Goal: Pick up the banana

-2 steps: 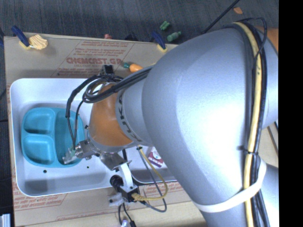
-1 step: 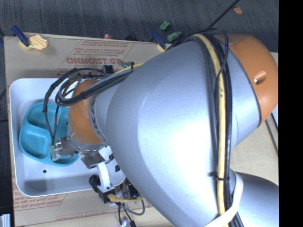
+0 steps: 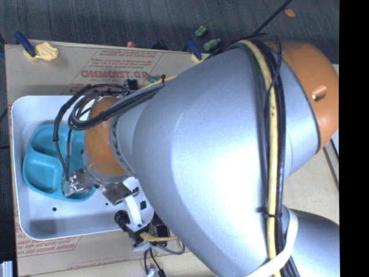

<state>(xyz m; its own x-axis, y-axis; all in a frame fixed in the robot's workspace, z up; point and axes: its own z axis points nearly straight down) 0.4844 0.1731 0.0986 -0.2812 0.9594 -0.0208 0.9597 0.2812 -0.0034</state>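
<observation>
The grey arm [image 3: 219, 154] takes up most of what I can see, reaching in from the right and sweeping across the middle towards the left. Its broad shell covers a great part of the tabletop [image 3: 115, 59]. A wide orange band [image 3: 314, 97] wraps it at the upper right, and a second orange section [image 3: 101, 146] sits lower down near the wrist. A yellow cable [image 3: 275, 154] and black cables run side by side along the top of the shell.

The tabletop is covered with brown board printed in red lettering. On it, at the left, lies a shallow white bin [image 3: 20, 212], its right part hidden under the arm. Inside the bin, against its left side, sits a blue dish [image 3: 41, 163] divided into two hollows.

A loop of black cable [image 3: 78, 105] arches over the wrist and hangs above the dish. The end effector [image 3: 75, 184] is down in the bin at the right edge of the blue dish, touching or just above it. Whether it is open or closed I cannot tell, since the wrist stands in the way. Where the banana lies I cannot tell either.

A blue and yellow clamp [image 3: 37, 51] grips the board's far left corner. Two small green bits [image 3: 206, 37] lie on the dark floor beyond the tabletop.
</observation>
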